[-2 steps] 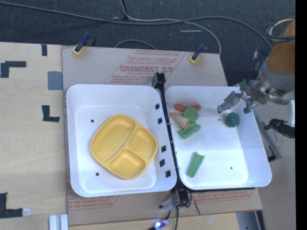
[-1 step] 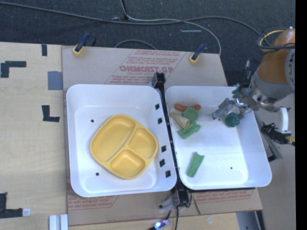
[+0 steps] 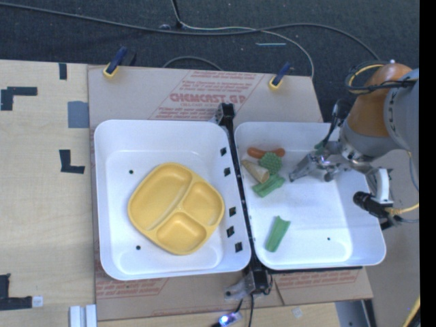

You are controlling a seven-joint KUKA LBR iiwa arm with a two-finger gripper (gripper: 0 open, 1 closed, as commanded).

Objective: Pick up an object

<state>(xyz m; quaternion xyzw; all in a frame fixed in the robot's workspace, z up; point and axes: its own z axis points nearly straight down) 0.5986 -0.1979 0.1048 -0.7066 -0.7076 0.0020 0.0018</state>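
Plastic stuff on cardboard

Glossy smooth yellow plastic divided plate (image 3: 176,208), shiny white plastic bins (image 3: 109,182), matt brown printed cardboard sheet (image 3: 197,90) underneath.

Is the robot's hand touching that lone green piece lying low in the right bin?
Apart. The camera view shows bare white floor between the hand and the green piece.

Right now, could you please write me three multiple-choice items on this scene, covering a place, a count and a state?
1. Where does the yellow divided plate lie?
A. left bin
B. right bin
C. on the cardboard

2. How many yellow clamps grip the cardboard's far edge?
A. one
B. two
C. four

3. How does the gripper stand?
A. above the right bin
B. over the plate
C. beyond the cardboard

Answers: 1 A, it fills the left bin. 2 B, one clamp at each far corner. 3 A, beside the small food pieces.
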